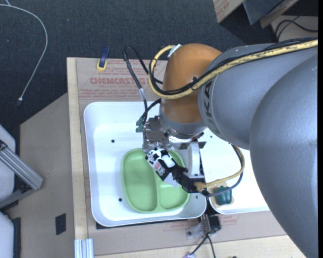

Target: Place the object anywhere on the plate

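The small black-and-white soft toy point(161, 162) hangs over the green divided plastic plate point(139, 184) in the left white bin point(93, 151); whether the jaws grip it, I cannot tell. Release remains.

Two shallow white bins point(101, 166) sat side by side at centre frame, the right one largely hidden. Rested on a brown cardboard sheet point(81, 90) printed with faint red lettering along its upper edge. Near the sheet's upper left corner lay a small blue and yellow clip point(103, 57). Dark carpeted floor point(50, 50) spread across the upper left, crossed by a thin white cable point(40, 30) curving down toward the left edge. At lower left stood a silver aluminium rail point(20, 166), slanted. Cardboard boxes point(227, 7) showed at the top right. In the right bin, near its lower left corner, lay a small teal item point(223, 196), kind unclear.
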Action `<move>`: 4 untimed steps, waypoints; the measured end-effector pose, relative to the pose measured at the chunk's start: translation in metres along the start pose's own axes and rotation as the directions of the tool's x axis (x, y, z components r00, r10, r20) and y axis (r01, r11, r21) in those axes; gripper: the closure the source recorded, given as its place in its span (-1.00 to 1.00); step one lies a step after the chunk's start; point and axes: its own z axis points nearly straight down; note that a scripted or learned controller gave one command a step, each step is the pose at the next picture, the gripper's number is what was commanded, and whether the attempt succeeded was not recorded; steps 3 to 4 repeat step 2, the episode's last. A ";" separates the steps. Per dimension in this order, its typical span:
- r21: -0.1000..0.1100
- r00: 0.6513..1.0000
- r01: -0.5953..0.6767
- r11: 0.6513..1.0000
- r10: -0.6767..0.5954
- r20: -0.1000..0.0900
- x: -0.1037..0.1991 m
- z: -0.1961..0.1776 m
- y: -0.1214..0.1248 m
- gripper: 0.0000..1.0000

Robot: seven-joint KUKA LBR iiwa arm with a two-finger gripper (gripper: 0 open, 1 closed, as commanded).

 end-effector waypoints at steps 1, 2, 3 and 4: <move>0.000 1.000 0.000 1.000 0.000 0.000 0.048 0.006 0.006 1.00; 0.000 1.000 -0.004 1.000 0.004 0.002 0.045 0.006 0.006 -1.00; 0.000 1.000 -0.004 1.000 0.004 0.002 0.045 0.006 0.006 -1.00; 0.000 1.000 -0.004 1.000 0.004 0.002 0.045 0.006 0.006 -1.00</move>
